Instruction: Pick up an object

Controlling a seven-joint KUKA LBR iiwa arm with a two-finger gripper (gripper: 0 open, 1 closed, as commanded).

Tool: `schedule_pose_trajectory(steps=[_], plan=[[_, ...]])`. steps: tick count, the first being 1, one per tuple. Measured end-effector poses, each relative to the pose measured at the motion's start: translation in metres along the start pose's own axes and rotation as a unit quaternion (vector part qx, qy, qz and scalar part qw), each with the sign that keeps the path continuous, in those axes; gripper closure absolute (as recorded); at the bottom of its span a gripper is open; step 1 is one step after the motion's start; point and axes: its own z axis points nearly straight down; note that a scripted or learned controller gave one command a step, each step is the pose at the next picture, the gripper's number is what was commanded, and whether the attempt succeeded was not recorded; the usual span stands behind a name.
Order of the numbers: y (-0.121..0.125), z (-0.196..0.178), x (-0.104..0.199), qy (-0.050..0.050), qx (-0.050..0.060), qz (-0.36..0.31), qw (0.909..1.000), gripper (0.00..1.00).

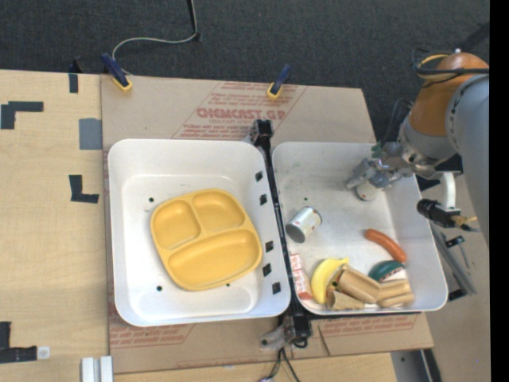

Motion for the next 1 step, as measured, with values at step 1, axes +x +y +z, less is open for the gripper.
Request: schedule_pose_trajectory(steps=[1], plan=[[-0.0214, -0.1051, 0.0654, 0.002, 0.002, 0.000, 1.0000, 1.00]])
